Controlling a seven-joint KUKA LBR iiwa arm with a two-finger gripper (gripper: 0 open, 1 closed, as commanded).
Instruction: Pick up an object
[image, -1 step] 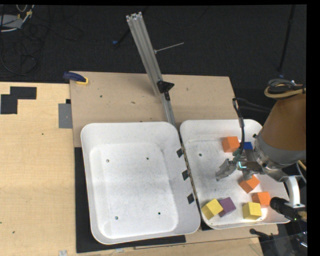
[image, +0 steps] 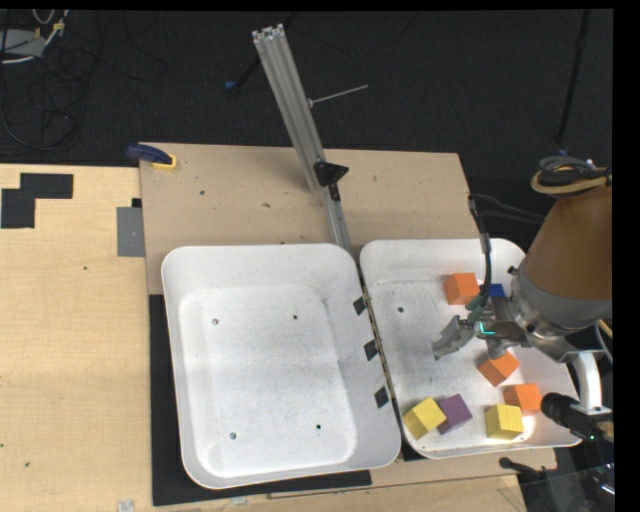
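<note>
We're early in the pick: nothing lifted yet. Gripper (image: 462, 335) sits low in the right bin (image: 430, 258), fingers spread open w/ bare floor between them, no block in the gap.

Candidates, all in the right bin:
- orange cube (image: 461, 288) near the top
- blue block (image: 494, 292) just beside it, partly hidden by the wrist
- 2nd orange block (image: 498, 368) below the wrist
- 3rd orange (image: 523, 397), yellow (image: 504, 421), purple (image: 455, 410) and another yellow (image: 424, 416) along the near rim

Left to do: centre on one, close, raise.

Room: open floor left of the gripper up to the divider; near-rim blocks sit tight to the wall, so we judge those harder. Left bin (image: 190, 262) lies bare beside it.
</note>
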